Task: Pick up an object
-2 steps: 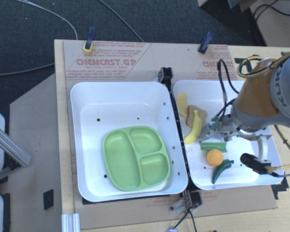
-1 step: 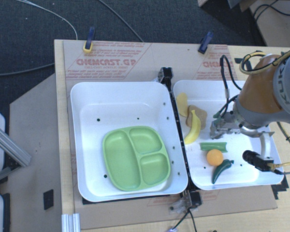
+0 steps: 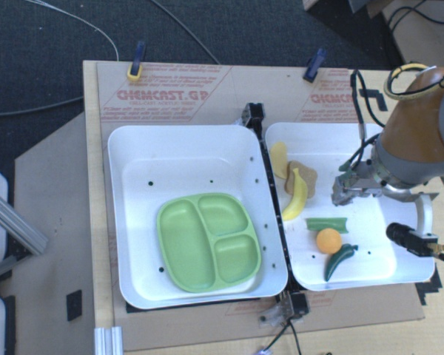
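Hovering gripper (image 3: 345, 195), banana (image 3: 296, 196) near

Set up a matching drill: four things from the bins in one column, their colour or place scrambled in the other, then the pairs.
Things:
1. divided tray
2. banana
3. small ball
4. pepper

Descriptions:
A. orange, lying between the green block and the pepper
B. dark green, nearest the right bin's front edge
C. light green, alone in the left bin
D. yellow, beside the divider between the bins

Pairs: 1-C, 2-D, 3-A, 4-B
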